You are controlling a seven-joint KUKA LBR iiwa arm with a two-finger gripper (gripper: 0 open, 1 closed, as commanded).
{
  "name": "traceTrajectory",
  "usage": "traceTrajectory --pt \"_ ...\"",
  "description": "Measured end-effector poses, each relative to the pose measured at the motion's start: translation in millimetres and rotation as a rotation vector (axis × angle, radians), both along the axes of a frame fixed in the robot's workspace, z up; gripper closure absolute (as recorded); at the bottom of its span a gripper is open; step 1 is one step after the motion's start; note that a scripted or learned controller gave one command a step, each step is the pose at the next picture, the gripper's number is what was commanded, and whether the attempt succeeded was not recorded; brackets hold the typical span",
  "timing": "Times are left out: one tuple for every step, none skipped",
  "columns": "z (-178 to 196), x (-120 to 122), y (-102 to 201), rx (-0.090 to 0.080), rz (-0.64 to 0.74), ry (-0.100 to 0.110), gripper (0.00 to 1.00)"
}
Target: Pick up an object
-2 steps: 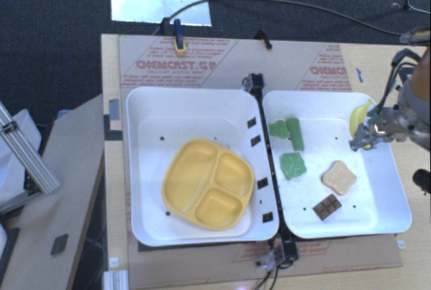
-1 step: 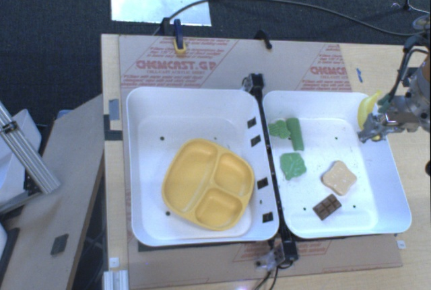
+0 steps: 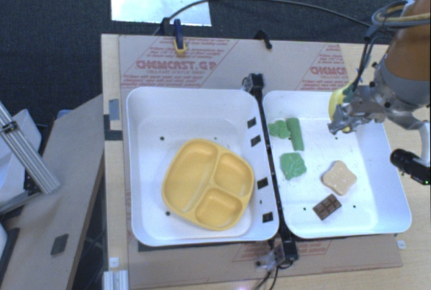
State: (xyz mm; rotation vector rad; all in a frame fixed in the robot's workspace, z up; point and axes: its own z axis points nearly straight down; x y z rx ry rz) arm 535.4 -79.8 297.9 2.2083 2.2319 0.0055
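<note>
A: Over the far right corner of the right bin (image 3: pixel 387 147), what is the gripper (image 3: pixel 342 122) doing?

B: It hangs there from the grey arm (image 3: pixel 404 73) with its orange band, low over the bin's floor. A yellow object (image 3: pixel 335 103) sits right against it on the side away from the arm, but I cannot tell whether that piece is clasped or just behind the tool, and I cannot tell how the tool is set.

A: And the rest of that bin?

B: Toward its left wall lie a green block (image 3: pixel 294 133) with a smaller green piece (image 3: pixel 278 128) touching it. Nearer the camera from those is a leafy green piece (image 3: pixel 293 165). A tan toast-like slice (image 3: pixel 339 178) lies near the bin's middle, and a brown chocolate bar (image 3: pixel 328 206) is close to its near edge. All of them are apart from the gripper.

A: The neighbour?

B: The left bin (image 3: pixel 148 114), touching the right bin's left wall, holds a yellow divided tray (image 3: pixel 207 183).
</note>
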Motion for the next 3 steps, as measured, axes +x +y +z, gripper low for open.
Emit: traceTrajectory --pt "-5.3 18.1 39.7 0.000 -0.002 0.001 1.00" --pt "-26.5 34.8 83.7 0.000 -0.002 0.003 1.00" --pt "-45.5 59.9 135.7 0.000 -0.001 0.002 1.00"
